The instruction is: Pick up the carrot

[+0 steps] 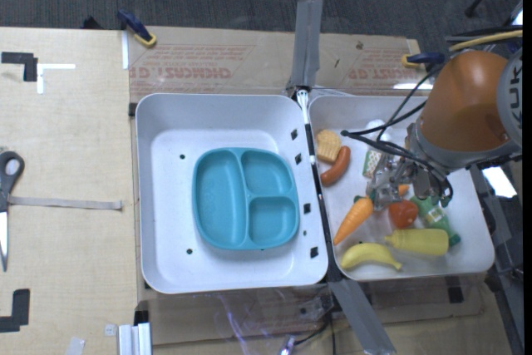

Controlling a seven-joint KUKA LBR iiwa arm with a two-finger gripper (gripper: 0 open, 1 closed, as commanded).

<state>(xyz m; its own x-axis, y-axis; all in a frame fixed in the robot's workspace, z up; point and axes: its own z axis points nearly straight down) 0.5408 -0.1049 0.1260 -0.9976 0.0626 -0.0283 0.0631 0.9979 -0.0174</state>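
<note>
Carrot [353,219] lies slantwise by right bin [478,262] left wall, above banana [371,256]. Gripper [384,194] hovers over leafy end, finger state I cannot tell (cables clutter). I'd shift toward mid-carrot, straddle across its width.

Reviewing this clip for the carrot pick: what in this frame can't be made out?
- End effector: blurred, dark metal clutter above the carrot; finger state unreadable.
- Contact with the carrot's top end: cannot tell.
- Green item and the tomato: partly covered by the arm's wrist.
- Packet near the sausage: partly hidden by cables, too small to identify.
</note>
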